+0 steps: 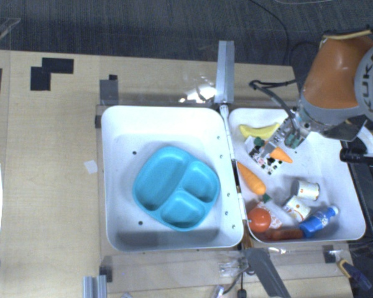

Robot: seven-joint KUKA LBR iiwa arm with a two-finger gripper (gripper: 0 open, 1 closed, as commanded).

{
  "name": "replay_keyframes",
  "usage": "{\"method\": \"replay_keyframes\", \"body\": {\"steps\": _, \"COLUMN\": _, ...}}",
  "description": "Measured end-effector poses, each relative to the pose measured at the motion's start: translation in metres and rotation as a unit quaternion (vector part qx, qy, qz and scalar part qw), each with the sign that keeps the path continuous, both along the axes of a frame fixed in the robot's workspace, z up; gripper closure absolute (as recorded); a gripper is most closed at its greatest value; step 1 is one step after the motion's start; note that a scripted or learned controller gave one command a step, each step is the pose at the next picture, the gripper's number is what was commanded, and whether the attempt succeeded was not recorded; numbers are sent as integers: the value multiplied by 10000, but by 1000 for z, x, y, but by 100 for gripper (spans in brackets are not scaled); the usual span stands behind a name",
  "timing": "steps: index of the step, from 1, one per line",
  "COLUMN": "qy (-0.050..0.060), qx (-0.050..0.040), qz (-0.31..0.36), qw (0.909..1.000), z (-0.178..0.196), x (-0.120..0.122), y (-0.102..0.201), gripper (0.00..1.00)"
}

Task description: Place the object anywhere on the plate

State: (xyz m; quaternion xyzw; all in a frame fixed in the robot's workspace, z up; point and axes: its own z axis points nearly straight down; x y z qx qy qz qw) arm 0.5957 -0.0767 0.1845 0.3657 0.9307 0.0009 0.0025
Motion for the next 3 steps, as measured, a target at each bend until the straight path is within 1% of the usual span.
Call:
{"method": "replay_keyframes", "body": {"steps": 1, "qy": 0, "qx": 2, "qz": 336, "qw": 9994, "z": 0, "x": -19, "y": 77, "gripper": 100}}
{"method": "replay_keyframes", "body": {"steps": 2, "qy": -4, "qx": 1, "qz": 1277, "qw": 9918, "z": 6, "x": -38, "y": 131, "gripper": 100}}
{"method": "replay_keyframes", "body": {"steps": 3, "qy": -5, "qx": 1, "qz": 1275, "qw": 9918, "z": 6, "x": -38, "y": 131, "gripper": 0}}
